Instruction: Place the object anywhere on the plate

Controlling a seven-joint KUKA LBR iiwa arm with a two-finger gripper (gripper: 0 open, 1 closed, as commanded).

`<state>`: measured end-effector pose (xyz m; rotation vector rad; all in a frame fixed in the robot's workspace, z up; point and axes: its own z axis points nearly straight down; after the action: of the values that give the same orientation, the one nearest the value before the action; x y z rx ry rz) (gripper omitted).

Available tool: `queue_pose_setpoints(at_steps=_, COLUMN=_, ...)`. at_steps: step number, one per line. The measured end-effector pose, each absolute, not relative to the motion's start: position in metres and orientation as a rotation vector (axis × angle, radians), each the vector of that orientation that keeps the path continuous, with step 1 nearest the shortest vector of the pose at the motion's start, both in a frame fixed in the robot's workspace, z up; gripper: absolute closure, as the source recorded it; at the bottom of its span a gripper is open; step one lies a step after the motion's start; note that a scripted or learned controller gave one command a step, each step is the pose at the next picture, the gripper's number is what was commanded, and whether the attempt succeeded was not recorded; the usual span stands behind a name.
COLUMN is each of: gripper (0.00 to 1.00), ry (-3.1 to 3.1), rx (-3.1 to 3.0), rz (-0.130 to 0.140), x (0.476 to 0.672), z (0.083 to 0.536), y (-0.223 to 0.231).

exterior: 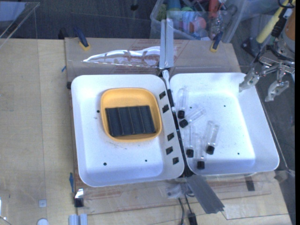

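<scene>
A pale wooden bench [33, 125] is sitting under two shallow white plastic bins, with a clear tub of colourful junk [201, 8] lurking on the dark floor behind. The left bin [89, 168] is holding one square yellow plate [130, 95] with a dark ribbed rectangular insert [130, 120] lying on it. The right bin [243, 125] is holding what I'm counting as roughly five clear plastic tubes with black caps [211, 137], scattered near the divider, some touching. The metal two-finger gripper [265, 86] is hovering over the right bin's far right corner, fingers looking spread apart, gripping nothing.
</scene>
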<state>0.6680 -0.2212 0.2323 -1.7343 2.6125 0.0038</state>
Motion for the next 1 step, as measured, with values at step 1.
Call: queue_pose_setpoints(at_steps=1, gripper=0.0, ry=2.342, rx=-2.081, rz=-0.001, x=0.6683, z=0.2355, y=-0.221)
